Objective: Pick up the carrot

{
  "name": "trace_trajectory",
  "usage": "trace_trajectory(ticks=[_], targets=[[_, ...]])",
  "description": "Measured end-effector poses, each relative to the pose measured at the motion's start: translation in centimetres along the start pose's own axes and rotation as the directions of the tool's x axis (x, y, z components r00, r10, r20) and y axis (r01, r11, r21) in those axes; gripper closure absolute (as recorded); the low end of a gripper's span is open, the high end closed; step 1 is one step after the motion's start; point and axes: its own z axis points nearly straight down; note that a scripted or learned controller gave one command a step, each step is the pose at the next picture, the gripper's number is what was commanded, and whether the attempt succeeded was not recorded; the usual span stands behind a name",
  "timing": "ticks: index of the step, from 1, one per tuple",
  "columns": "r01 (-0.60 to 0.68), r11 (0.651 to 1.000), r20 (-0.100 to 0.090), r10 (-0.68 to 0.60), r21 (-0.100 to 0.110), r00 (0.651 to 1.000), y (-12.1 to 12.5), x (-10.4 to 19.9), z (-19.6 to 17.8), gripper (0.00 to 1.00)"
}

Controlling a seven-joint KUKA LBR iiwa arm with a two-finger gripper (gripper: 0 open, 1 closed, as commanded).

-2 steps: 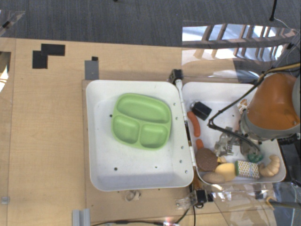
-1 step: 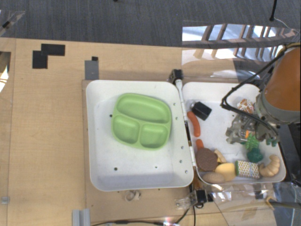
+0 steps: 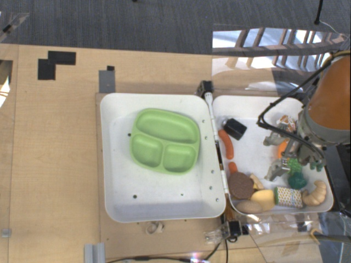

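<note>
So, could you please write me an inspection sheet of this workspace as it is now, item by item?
Surface: wooden bench bearing two white bins, left bin and right bin.
Job's things: carrot, an orange piece with green leaves, in the right bin right beside the gripper.
Clutter: green divided plate in the left bin; black block, red sausage, brown patty, croissant in the right bin.
Grippers: gripper low over the right bin at the carrot; grasp cannot be judged.
Cables: black cable looping off the arm; wires at the front edge.
Surroundings: grey carpet.
</note>
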Motion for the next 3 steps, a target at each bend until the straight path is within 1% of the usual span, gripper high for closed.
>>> trace_trajectory(ticks=[1, 2, 3], targets=[[0.093, 0.996, -0.008, -0.093, 0.001, 0.996, -5.1, -5.8, 7.8, 0.00], [-0.109, 0.994, 0.002, 0.109, 0.001, 0.994, -7.2, -12.0, 14.1, 0.00], [-0.047, 0.999, 0.000, 0.047, 0.000, 0.999, -4.0, -7.0, 13.9, 0.00]])
